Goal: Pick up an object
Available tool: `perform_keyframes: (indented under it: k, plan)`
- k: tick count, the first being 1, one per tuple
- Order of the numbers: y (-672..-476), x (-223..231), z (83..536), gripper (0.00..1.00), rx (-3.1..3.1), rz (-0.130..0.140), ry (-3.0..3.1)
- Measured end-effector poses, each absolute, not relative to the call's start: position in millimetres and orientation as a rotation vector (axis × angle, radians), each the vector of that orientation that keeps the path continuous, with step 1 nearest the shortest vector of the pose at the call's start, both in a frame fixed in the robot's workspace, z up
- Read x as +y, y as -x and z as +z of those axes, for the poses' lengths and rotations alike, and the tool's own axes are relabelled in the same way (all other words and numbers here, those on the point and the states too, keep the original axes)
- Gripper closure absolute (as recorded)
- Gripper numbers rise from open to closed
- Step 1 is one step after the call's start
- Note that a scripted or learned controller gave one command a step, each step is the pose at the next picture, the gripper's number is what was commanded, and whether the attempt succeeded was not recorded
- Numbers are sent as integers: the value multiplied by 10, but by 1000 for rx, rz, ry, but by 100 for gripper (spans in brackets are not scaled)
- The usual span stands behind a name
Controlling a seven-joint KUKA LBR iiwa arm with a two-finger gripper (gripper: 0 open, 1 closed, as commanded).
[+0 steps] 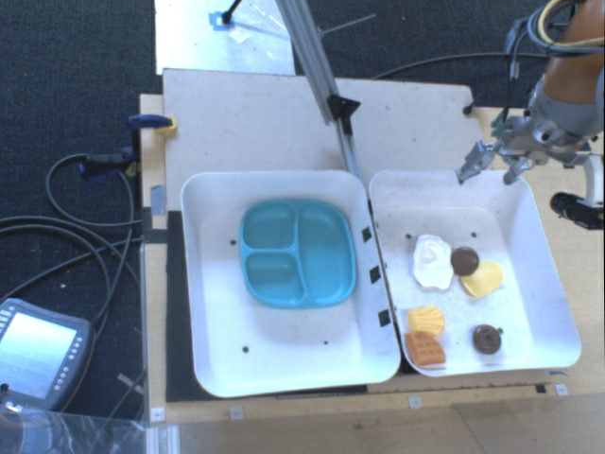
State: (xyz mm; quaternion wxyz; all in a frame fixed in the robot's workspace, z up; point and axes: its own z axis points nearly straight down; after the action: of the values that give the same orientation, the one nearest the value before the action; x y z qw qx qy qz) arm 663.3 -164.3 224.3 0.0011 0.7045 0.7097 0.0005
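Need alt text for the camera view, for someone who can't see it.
The open gripper hangs over the far edge of the right bin, holding nothing. That bin has six small toy foods, including a fried egg and a waffle. The left bin holds a blue divided plate.

Teal plate [298, 252] (plain) in white bin [213, 348]; orange waffle [425, 349].

My arm [573, 74] is grey metal with an orange band above the wrist. Yellow and dark cables loop over the top of that band. Below it sits a pale grey wrist block, and my end effector [493, 164] carries two slim grey metal fingers. A black fitting juts from my side.
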Motion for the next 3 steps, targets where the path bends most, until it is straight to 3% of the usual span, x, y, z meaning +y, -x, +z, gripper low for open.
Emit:
perform_keyframes:
  k: [1, 3]
  plan:
    - [-6632, -1644, 2243, 0, 2229, 0, -2211]
    - [-6614, -1816, 1228, 0, 2223, -4, -2222]
